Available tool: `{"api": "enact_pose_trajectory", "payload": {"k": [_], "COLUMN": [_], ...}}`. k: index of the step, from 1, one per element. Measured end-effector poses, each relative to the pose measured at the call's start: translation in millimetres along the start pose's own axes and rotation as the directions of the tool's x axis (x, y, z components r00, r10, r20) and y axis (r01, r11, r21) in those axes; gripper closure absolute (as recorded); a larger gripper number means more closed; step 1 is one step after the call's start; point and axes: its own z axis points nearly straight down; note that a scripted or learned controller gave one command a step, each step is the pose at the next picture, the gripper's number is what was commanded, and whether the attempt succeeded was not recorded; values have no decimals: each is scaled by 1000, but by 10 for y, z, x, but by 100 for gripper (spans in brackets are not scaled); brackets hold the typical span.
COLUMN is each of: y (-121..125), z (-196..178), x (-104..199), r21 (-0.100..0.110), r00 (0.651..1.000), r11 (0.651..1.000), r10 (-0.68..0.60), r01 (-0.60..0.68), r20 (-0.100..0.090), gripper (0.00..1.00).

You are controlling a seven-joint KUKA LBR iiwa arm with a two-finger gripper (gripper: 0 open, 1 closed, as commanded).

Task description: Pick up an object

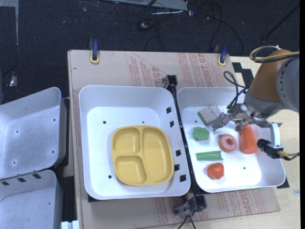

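Pick not done yet, by the look of it: every object in the right bin (248,182) lies on the floor of the bin, none lifted. The gripper (224,120) is low inside this bin, near its far edge toward the divider side, with the grey arm and its orange band (267,82) coming in over the far right corner. The tool is dark and seen at a slant; cannot tell whether it is released or clenched, and nothing can be seen held in it. It sits just beside the speckled block (209,113), which looks the likeliest target, though that is a guess from closeness alone. The block: small, squarish, grey-green with a fine dotted pattern, lying tilted near the bin's far edge, touching or almost touching the gripper tip. Other candidates: green bumpy piece (200,134) close to the divider edge; pink doughnut ring (228,142) mid-bin; orange carrot-like piece (248,140) just right of the doughnut; green flat stick (208,155) below those; red tomato-like piece (215,171) toward the near edge. The left bin (95,128) holds a yellow divided plate (142,155), well apart from the arm. Left to do: close on one item, lift it off the bin floor.
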Motion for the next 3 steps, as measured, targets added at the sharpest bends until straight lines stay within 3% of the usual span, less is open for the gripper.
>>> {"api": "enact_pose_trajectory", "payload": {"k": [1, 2, 3], "y": [10, 26, 40], "z": [-121, -762, -1162], "x": [-3, 20, 19], "r21": [-4, -9, -8], "r00": [1000, 1000, 1000], "r11": [1000, 1000, 1000], "r10": [0, -3, -3], "r01": [0, 3, 3], "r20": [2, 2, 2], "gripper": [100, 100, 100]}}
